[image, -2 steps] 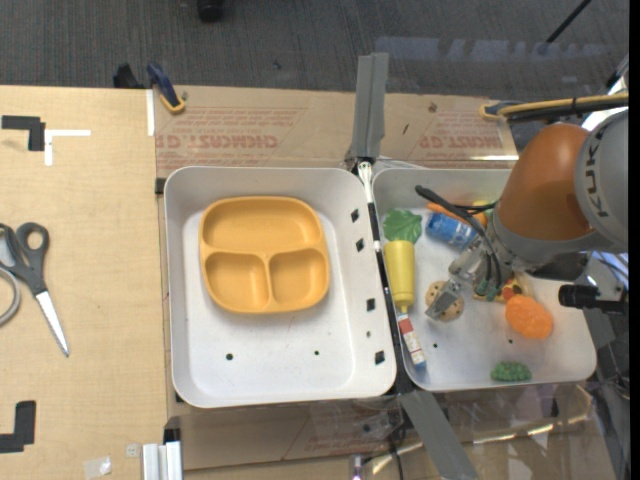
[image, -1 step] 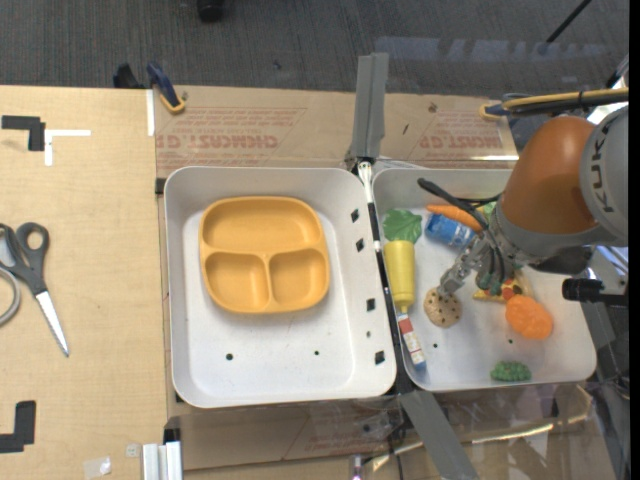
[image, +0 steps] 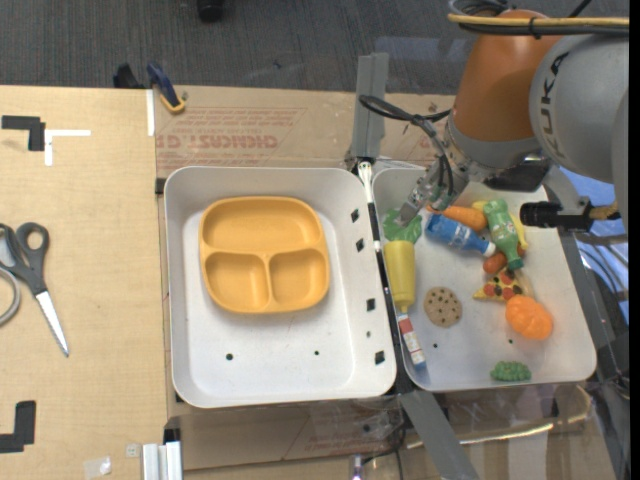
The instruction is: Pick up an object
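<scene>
A grey robot arm (image: 590, 88) with an orange band reaches in over the right bin (image: 570, 368), one of two shallow white bins sitting side by side on a bench. The left bin (image: 260, 378) holds a yellow divided plate (image: 265, 253). Taking the right bin's cookie (image: 442, 306) as the landmark: a yellow bottle (image: 401, 271) lies just left of it, long axis running toward and away from the viewer, with a marker (image: 410, 343) below that along the bin's left wall. Above the cookie lie a blue bottle (image: 455, 234), tilted down to the right, a carrot (image: 465, 216) and a green bottle (image: 503, 228). To the cookie's right sit a pizza slice (image: 497, 290) and an orange (image: 528, 319); a green toy (image: 511, 372) rests below and right. The claw (image: 412, 211) hangs above and slightly left of the cookie, beside a green leafy piece (image: 402, 230); I cannot tell how its jaws stand. The likeliest targets, by my reckoning, are that green piece and the blue bottle, which lies immediately to the claw's right. Nothing is visibly held.
</scene>
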Available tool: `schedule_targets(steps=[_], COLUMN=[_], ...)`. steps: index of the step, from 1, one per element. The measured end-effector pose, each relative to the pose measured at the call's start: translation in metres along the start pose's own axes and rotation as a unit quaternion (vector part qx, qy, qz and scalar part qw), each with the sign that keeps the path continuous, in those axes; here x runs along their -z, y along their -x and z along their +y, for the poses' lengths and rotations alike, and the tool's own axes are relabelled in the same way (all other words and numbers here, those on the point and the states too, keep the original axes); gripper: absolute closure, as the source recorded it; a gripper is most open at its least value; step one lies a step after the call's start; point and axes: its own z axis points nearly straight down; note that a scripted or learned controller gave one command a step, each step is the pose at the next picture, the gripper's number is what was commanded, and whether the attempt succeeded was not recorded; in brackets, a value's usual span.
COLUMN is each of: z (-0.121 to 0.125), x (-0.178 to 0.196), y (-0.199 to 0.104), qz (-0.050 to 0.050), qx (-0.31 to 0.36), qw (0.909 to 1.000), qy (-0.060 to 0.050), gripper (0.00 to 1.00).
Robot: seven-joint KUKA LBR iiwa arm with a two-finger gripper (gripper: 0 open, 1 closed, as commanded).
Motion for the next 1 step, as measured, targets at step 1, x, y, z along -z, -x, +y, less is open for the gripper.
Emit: schedule_targets(steps=[1], z=[0.0004], x=[-0.0009], y=[-0.0549], qz=[0.001], qx=[-0.032], qw=[0.9995], qy=[-0.001], gripper=[1.00])
